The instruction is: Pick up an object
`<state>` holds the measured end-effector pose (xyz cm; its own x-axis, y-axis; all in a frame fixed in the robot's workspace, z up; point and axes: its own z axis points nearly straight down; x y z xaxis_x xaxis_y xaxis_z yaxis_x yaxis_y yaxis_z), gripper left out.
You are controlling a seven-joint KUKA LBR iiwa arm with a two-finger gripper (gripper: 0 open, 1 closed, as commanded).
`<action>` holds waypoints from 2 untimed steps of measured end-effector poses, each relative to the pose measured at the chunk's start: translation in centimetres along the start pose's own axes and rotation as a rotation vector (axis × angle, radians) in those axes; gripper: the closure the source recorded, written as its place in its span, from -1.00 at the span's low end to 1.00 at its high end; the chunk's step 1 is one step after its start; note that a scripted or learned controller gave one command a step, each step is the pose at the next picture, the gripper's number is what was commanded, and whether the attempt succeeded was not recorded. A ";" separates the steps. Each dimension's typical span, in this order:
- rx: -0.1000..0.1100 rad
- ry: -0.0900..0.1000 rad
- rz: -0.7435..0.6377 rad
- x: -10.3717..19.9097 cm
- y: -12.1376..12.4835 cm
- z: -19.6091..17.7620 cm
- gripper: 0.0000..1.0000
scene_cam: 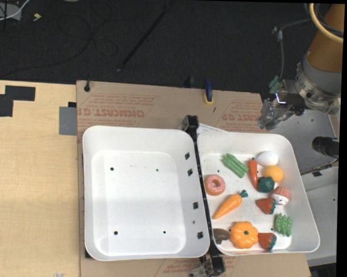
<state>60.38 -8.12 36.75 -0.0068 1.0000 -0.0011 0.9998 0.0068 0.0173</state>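
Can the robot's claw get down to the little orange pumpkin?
Probably yes. The pumpkin lies uncovered near the front of the right bin, open from above. The gripper hovers beyond the bin's far rim, nothing blocking it.

Setting: a robotics lab test bench.
Arm: a grey industrial arm with an orange band reaches in.
Bench: two white bins sit on printed cardboard.
Props: plastic toy food, such as a pumpkin.
Backdrop: loose cables trail over dark flooring.
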 end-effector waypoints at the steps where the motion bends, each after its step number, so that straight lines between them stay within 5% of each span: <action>1: 0.012 -0.001 0.003 -0.5 4.3 -4.7 1.00; 2: 0.012 -0.001 0.003 -1.8 4.2 -12.0 1.00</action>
<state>64.41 -9.83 48.85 -0.0038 1.0000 -0.0017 1.0000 0.0039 0.0054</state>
